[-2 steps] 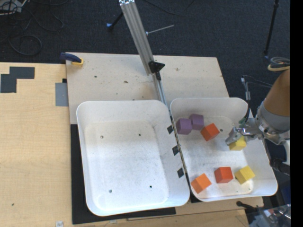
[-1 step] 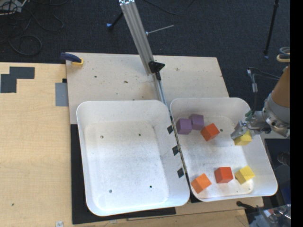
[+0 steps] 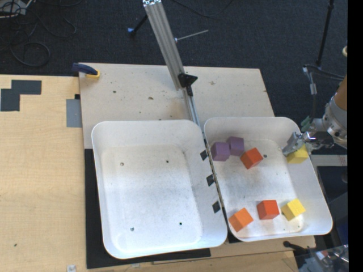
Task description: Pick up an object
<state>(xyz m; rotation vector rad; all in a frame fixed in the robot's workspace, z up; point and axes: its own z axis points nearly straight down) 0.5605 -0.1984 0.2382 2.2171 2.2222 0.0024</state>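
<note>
Start at nine o'clock: your left bin [image 3: 108,152] sits bare on the tabletop [image 3: 136,89], nothing in it to go after. Move across the divide to the right bin [image 3: 249,123] and here's your stock: two purple blocks [image 3: 227,148] touching each other near the bin's eleven o'clock, a red-orange block [image 3: 251,158] just beside them, then along the six o'clock edge an orange block [image 3: 241,219], a red block [image 3: 267,209] and a yellow block [image 3: 293,209] in a loose row. Now to three o'clock, and this is the action: the hand [image 3: 297,146] is at the right bin's rim with a second yellow block [image 3: 298,154] showing right under its tip. It looks as if that block is pinched, but the fingers are too small and blurred to say, so you cannot tell whether they are spread or pressed together. My read is that you are at the grasp-and-lift stage; the next move calls for a straight rise clear of the rim, watching whether the block comes up with it. Around you: pale speckled board, light wood panel at nine o'clock, dark carpet with cables and an aluminium rail [image 3: 167,38] at twelve.
</note>
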